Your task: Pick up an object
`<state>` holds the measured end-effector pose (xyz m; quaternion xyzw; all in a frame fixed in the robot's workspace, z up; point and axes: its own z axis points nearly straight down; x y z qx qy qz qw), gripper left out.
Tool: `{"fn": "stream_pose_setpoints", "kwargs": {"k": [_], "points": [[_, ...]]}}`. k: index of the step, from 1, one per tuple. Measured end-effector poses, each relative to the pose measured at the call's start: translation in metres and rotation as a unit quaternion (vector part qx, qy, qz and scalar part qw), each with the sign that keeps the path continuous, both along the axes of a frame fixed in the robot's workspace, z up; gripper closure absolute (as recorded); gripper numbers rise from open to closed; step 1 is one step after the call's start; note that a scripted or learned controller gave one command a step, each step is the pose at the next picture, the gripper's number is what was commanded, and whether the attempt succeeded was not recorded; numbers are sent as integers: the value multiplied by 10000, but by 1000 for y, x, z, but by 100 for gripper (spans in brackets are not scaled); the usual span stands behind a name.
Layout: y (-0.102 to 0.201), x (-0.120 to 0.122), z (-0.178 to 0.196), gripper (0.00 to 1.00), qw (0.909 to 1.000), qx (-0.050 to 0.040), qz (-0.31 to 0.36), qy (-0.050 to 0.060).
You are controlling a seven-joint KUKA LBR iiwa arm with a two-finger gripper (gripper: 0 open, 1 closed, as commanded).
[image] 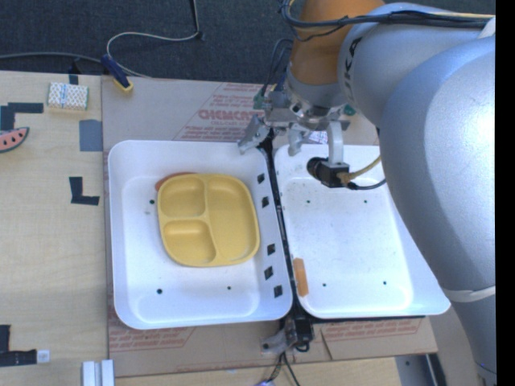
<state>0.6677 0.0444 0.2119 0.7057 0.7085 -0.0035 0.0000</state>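
- Grey arm [438, 127] fills the right side, its orange band [326, 22] above the wrist.
- End effector [294, 135] hangs over the far end of the divide between the two bins; how far open it is I cannot tell, and nothing visibly sits in it.
- Yellow divided plate [208, 219] lies in the left bin [133, 296], over what may be a reddish item [167, 180] peeking from beneath its far-left edge.
- Small orange piece [300, 277] rests in the right bin [358, 240], against its left wall.
- Both bins sit on cardboard [173, 115] on the surface.
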Motion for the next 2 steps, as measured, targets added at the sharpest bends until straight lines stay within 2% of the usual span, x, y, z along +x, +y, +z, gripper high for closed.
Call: {"fn": "stream_pose_setpoints", "kwargs": {"k": [1, 2], "points": [[1, 0, 9, 100, 10000, 3, 6, 5], [-15, 1, 52, 100, 10000, 25, -16, -27]]}}
